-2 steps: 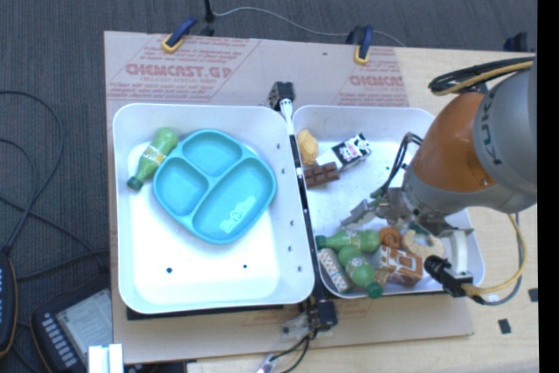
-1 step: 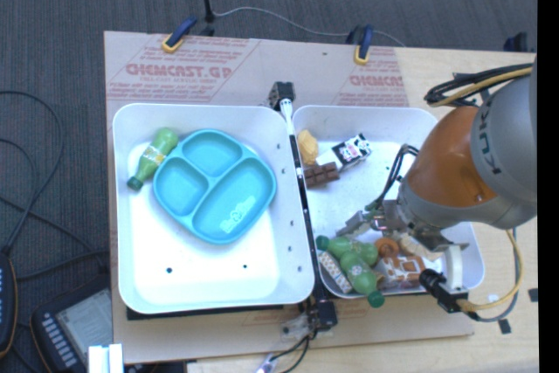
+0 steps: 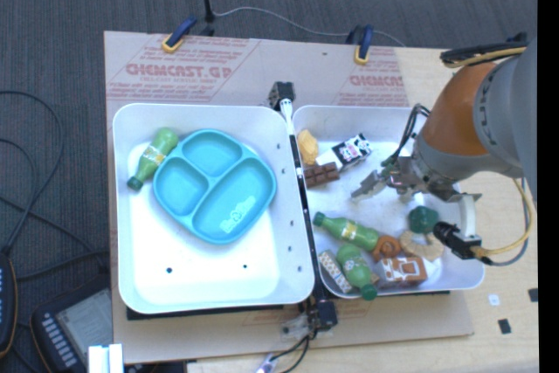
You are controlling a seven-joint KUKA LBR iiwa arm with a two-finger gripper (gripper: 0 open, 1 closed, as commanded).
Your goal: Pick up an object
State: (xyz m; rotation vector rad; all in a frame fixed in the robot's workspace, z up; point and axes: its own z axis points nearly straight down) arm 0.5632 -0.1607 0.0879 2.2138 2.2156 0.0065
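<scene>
My gripper (image 3: 374, 187) hangs low over the middle of the right bin (image 3: 384, 116), its two grey fingers spread open with bare white floor between them. To its left lie a brown chocolate bar (image 3: 319, 176) and a black-and-white carton (image 3: 352, 150). A green bottle with a yellow label (image 3: 347, 230) lies just below the gripper. Beside the wrist sits a dark green round piece (image 3: 424, 218). A yellow item (image 3: 307, 144) rests by the bin's left wall.
The right bin's front holds a second green bottle (image 3: 356, 272), a brown pretzel-like piece (image 3: 389, 247) and a brown-and-white box (image 3: 403, 272). In the left bin (image 3: 201, 284) are a blue divided plate (image 3: 214, 185) and a green bottle (image 3: 150, 158).
</scene>
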